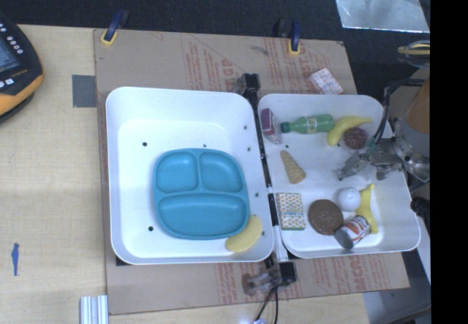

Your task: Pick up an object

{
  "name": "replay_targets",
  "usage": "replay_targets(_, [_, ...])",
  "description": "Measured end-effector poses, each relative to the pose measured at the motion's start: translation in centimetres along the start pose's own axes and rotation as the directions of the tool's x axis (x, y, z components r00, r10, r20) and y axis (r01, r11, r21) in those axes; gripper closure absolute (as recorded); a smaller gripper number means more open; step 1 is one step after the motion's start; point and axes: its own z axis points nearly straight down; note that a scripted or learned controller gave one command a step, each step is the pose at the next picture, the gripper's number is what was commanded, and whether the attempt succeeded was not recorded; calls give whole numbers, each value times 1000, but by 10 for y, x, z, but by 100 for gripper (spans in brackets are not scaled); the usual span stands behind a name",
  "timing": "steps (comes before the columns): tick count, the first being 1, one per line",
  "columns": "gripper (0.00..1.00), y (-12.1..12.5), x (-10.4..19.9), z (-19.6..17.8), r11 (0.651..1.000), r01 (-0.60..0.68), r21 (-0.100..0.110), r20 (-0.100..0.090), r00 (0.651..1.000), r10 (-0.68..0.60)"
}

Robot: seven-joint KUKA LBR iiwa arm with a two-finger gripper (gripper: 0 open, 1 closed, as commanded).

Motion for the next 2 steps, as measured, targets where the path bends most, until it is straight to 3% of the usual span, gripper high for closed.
replay_targets(1, [0,-69,0,35,1000,0,-6,1,1000,0])
replay_targets(2, [0,-9,37,-95,1000,9,-30,8,1000,-9])
